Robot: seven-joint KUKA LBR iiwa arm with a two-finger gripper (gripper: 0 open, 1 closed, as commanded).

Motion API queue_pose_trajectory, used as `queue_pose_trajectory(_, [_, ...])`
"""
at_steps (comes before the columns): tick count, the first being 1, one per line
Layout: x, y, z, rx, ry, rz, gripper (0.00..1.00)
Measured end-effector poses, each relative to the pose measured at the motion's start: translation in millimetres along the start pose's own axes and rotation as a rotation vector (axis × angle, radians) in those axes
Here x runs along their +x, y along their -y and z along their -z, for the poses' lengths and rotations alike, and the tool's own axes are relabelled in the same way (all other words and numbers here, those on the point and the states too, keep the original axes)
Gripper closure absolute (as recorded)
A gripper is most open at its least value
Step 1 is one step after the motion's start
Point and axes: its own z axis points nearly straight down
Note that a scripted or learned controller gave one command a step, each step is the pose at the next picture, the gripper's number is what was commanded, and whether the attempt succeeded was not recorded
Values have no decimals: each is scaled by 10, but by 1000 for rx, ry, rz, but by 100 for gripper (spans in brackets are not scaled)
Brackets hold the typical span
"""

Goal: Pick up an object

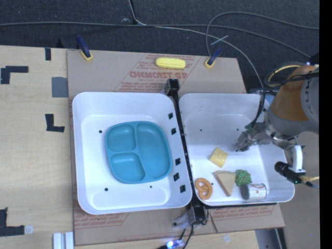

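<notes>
Though blurred — jaws seemingly empty

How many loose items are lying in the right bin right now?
5, all toward the near side: a yellow cheese wedge, a pretzel, a sandwich slice, a broccoli piece and a small can. The arm may hide more.

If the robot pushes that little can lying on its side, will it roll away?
Probably a little. The can lies on its side in the right bin, so its round body may roll. It looks small and likely light. The broccoli beside it and the nearby bin wall would likely stop it soon.
</notes>
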Motion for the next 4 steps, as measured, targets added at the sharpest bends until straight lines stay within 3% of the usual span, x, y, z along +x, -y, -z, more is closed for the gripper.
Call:
queue_pose_trajectory(3, [-93, -46, 1750, -1, -3, -1, 100])
queue_pose_trajectory(4, [426, -28, 1651, 7, -6, 3, 100])
